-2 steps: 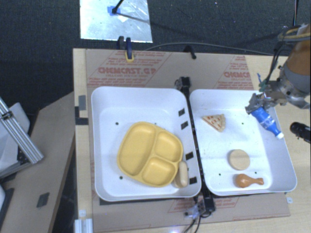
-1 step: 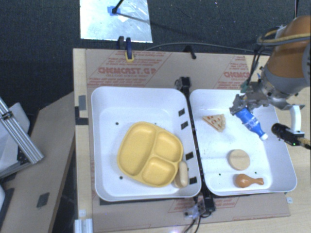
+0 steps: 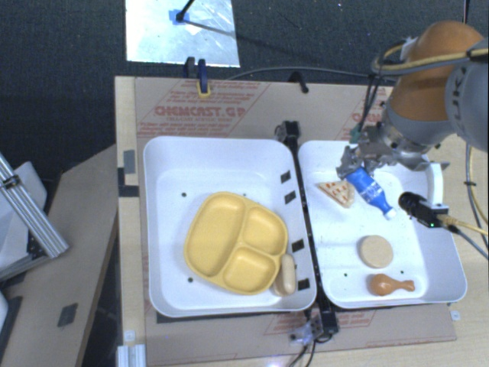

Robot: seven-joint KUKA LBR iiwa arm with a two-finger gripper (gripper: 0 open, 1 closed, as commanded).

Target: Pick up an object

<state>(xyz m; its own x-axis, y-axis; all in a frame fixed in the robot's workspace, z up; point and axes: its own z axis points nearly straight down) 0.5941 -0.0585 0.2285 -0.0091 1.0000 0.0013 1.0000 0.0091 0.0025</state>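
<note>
My gripper (image 3: 357, 159) hangs over the back of the right bin (image 3: 443, 281), under the grey and orange arm. A blue bottle (image 3: 370, 190) lies tilted just below it, its upper end right at the gripper and its white cap pointing to the front right. I cannot tell whether the gripper touches the bottle. A tan wedge with a grid pattern (image 3: 337, 192) lies just left of the bottle. Nearer the front of this bin lie a round tan disc (image 3: 376, 251) and an orange-brown drumstick (image 3: 391, 284).
The left bin (image 3: 164, 205) holds a yellow divided tray (image 3: 235, 241), with a beige oblong piece (image 3: 286, 274) against the tray's front right corner. A black divider (image 3: 302, 220) runs between the two bins.
</note>
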